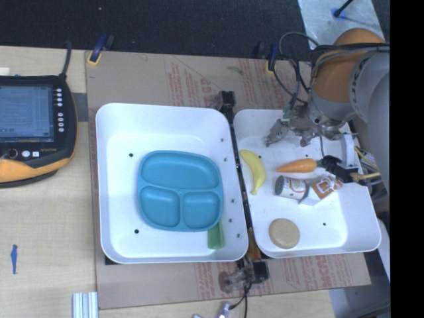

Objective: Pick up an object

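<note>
The metal two-finger jaws are being held spread and empty over the right shallow white bin, apparently for reaching the orange plastic carrot nearby.

Black-and-orange teach pendant left of bins.

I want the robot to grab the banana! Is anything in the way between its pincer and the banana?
Nothing visible blocks it. The pincer hangs over the back of the right bin, and the banana lies nearer the front by the bin's left wall, with bare white floor between them. The carrot lies off to the banana's right, beside that path.
</note>
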You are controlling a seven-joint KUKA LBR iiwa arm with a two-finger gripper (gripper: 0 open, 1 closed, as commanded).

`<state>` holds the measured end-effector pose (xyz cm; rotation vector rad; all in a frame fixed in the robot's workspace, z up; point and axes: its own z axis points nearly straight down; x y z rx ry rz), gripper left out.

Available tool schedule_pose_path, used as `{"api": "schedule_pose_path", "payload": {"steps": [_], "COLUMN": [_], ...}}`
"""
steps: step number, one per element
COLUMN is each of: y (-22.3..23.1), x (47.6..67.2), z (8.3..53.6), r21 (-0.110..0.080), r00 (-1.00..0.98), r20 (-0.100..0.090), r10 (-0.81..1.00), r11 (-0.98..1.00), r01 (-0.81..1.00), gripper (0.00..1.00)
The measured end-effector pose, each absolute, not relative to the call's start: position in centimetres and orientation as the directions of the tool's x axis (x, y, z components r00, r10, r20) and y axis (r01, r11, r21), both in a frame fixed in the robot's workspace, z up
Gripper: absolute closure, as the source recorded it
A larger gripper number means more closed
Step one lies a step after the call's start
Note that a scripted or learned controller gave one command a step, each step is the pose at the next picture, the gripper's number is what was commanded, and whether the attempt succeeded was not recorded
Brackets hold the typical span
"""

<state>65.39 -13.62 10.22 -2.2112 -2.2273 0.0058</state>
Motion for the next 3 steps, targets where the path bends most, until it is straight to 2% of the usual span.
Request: {"api": "schedule_pose_path", "payload": {"steps": [1,2,3], "y": [-18.6,-21.1,-18.5], "x": [59.4,65.7,58.5], "z": [9.7,17.8,9.1], "r21": [-0.004,-0.001,-0.006], "r00": [-0.004,-0.005,-0.004], "r20": [-0.001,0.0,0.0], "r10": [1.0,1.0,1.0], "r11": [0.004,0.005,0.004], "r01": [1.0,1.0,1.0], "gripper": [0.0,0.0,0.0]}}
